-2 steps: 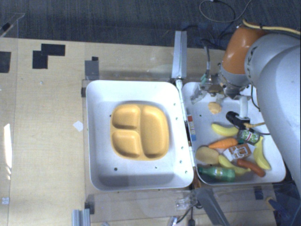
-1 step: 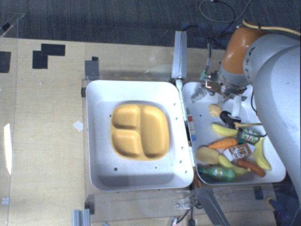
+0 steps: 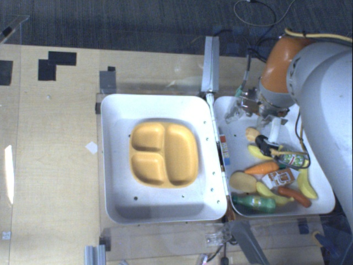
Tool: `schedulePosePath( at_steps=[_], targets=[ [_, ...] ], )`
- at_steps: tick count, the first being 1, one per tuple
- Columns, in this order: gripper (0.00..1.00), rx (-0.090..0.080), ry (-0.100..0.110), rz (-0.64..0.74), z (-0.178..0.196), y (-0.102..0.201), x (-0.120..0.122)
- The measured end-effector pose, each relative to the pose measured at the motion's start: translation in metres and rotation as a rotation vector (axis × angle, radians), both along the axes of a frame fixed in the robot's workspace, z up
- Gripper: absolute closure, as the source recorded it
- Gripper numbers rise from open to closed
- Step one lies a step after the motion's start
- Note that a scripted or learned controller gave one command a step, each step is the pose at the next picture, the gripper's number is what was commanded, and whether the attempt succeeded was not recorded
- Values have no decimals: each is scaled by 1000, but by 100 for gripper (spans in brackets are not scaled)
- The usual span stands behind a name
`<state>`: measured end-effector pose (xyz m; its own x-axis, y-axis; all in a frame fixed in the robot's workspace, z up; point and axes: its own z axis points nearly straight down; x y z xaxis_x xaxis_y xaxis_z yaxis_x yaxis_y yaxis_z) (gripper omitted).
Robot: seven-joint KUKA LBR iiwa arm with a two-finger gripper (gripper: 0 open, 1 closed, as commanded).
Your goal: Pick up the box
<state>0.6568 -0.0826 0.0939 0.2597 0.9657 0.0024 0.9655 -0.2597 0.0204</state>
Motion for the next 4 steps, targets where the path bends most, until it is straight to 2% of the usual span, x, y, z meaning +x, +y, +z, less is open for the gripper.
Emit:
schedulePosePath(
  at_steps=[1, 2, 3, 4],
  targets=[
    [0, 1, -1, -59, 0, -4, -26],
    [0, 2, -3, -103, 0, -4, -66],
    [0, 2, 1, -142, 0, -2, -48],
    [0, 5, -4, -223, 0, -1, -54]
  ],
)
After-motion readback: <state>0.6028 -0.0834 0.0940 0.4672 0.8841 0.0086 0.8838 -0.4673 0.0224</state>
